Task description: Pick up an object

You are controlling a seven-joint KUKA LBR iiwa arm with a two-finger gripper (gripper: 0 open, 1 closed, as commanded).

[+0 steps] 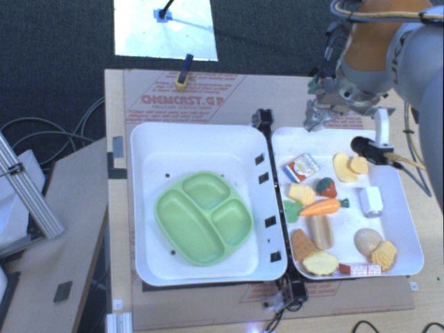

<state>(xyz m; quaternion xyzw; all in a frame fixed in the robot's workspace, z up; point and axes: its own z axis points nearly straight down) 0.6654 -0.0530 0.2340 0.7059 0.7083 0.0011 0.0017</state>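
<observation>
Hovering at the shallow white right bin's [416,252] far rim, the two-finger gripper [316,120], grip state unclear, should descend squarely over the small red-and-white carton [303,166].

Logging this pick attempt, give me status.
Gripper above right bin's far edge, holding nothing. Toy food untouched, carrot mid-bin. Nothing blocking.

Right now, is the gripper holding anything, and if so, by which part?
Nothing is held. The gripper hovers above the far edge of the right bin, nothing between its jaws, toy food lying below.
</observation>
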